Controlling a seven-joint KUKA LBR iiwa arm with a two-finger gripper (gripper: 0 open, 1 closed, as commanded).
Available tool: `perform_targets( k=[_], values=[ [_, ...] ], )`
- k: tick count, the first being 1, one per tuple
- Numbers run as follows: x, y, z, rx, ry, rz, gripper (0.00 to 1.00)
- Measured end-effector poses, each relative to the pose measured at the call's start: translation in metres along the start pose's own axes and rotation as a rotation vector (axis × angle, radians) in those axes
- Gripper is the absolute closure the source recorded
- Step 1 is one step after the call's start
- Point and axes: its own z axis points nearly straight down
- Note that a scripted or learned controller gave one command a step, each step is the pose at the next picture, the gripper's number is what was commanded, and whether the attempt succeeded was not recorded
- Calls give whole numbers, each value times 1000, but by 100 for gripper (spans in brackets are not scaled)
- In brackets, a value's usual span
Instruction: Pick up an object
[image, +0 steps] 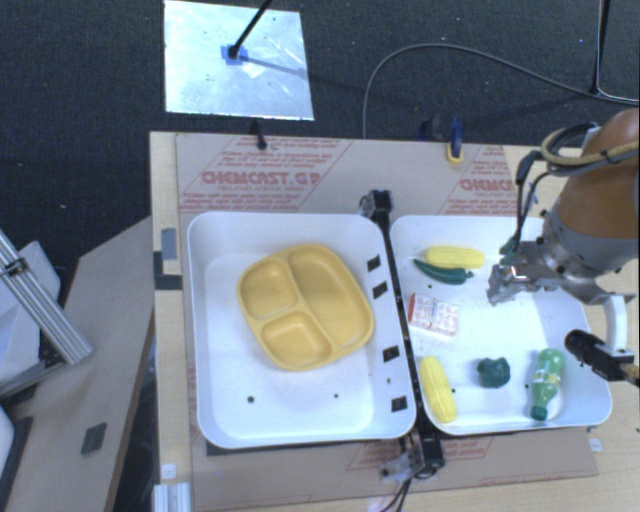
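Left bin (215, 330): yellow divided plate (303, 305). Right bin (580, 400): corn cobs (437, 388) and (455, 258), white packet (434, 314), dark green lump (492, 372), green bottle (545, 382). Gripper (503, 285) hovers over bin's upper right; finger state unclear.

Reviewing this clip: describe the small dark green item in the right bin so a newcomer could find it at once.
Start at the right bin, the one without the yellow plate. Along its near edge three things lie in a row: a corn cob, then the dark green lump, then a green bottle. The lump is the middle one, squat and rounded, darker than the bottle.
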Motion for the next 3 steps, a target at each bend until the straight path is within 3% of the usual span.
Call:
perform_targets(
  k=[3],
  values=[
    [157,31,2,1,3,-6,100]
  ],
)
